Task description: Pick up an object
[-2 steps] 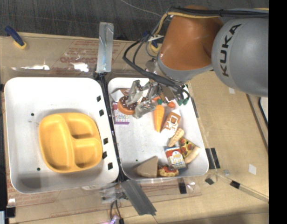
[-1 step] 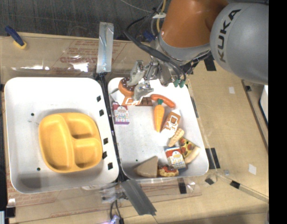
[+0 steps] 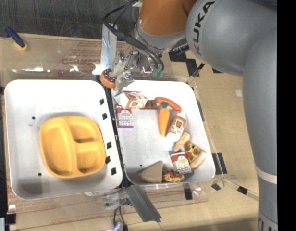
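The gripper (image 3: 122, 76) hangs over the right bin's (image 3: 144, 146) eleven o'clock corner, and a small brown carton (image 3: 134, 100) lies just beside it at five o'clock. Open or closed, I cannot tell.

One word reads clearly — "KUKA", in dark capitals running up the grey arm (image 3: 234, 37). The small cartons (image 3: 125, 118) in the right bin (image 3: 144, 146) carry printed labels, and the clear sheet (image 3: 66, 57) bears faint reddish print — both too small to read.
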`<action>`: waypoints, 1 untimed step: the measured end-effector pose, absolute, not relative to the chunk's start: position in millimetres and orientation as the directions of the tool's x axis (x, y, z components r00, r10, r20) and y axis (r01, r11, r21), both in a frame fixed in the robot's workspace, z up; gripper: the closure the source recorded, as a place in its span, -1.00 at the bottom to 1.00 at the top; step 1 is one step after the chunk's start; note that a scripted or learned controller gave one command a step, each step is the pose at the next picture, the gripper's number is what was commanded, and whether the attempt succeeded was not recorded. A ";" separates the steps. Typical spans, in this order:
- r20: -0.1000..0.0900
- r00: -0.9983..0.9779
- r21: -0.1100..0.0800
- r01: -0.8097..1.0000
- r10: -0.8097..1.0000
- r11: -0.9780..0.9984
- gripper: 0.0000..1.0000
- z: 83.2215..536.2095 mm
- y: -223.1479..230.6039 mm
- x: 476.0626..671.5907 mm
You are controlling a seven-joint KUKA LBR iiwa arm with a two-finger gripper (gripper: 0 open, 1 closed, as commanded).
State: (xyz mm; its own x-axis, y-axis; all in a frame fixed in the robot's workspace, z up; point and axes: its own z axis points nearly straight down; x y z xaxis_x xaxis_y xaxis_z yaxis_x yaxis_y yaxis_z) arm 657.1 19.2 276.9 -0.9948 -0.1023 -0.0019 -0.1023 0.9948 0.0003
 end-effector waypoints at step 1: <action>-0.006 -0.994 -0.001 -0.106 -0.106 0.994 1.00 288.8 19.7 658.2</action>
